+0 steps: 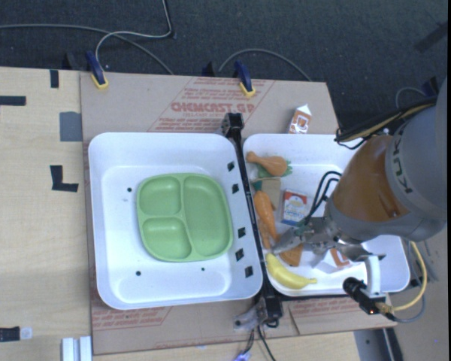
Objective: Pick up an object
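- The tool (289,241) is lowered into the right bin (397,278) over a carrot (265,215); its grip cannot be told.
- A banana (289,275) and small carton (294,206) are seen nearby.
- A green divided plate (184,216) is held in the left bin (120,194), with open floor around it.

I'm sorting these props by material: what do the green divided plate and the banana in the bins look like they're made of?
The green plate looks like moulded plastic: uniform pale green, smooth, rounded compartment ridges, soft sheen. The banana seems a plastic toy, judging by its even, saturated yellow and smooth surface, though at this size real fruit can't be fully ruled out.
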